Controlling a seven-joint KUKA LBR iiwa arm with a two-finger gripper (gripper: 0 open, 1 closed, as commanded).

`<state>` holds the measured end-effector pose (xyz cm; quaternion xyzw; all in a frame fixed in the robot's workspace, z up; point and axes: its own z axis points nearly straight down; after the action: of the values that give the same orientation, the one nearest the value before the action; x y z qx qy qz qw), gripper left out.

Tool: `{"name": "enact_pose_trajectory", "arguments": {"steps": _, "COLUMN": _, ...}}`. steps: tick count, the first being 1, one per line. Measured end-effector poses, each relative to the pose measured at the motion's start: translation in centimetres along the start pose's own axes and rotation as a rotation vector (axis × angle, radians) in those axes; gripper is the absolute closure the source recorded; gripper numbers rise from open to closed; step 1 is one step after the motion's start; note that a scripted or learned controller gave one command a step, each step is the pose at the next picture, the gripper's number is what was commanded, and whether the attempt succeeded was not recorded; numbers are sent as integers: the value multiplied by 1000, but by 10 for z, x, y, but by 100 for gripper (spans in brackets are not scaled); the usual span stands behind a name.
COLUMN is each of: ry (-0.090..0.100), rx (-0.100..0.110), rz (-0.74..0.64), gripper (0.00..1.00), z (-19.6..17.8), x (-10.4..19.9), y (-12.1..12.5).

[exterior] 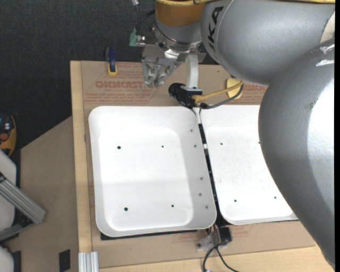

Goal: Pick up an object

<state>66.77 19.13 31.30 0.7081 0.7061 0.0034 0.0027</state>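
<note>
Arm shell: smooth, rounded grey metal-look casing (276,48), glossy with soft highlights.
Marking: part of black lettering, a "K", on the casing just beside the orange band.
Band: orange-gold ring (178,11) above the wrist.
Wrist: silver-grey flange with dark cables and a small green board to its side.
Gripper: grey metal (154,74), pale and blurred; finer details cannot be made out.

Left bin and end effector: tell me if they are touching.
Apart. In the camera view the end effector hangs over the brown board beyond the far rim of the left bin, with bare board showing between them.
</note>
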Motion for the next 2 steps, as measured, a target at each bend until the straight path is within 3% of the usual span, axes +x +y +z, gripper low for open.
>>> {"name": "enact_pose_trajectory", "arguments": {"steps": 1, "ry": -2, "rx": 16, "rz": -6, "gripper": 100, "z": 71, "x": 35, "y": -3}}
{"name": "enact_pose_trajectory", "arguments": {"steps": 2, "ry": -1, "rx": 10, "rz": 1, "gripper": 100, "z": 21, "x": -15, "y": -31}}
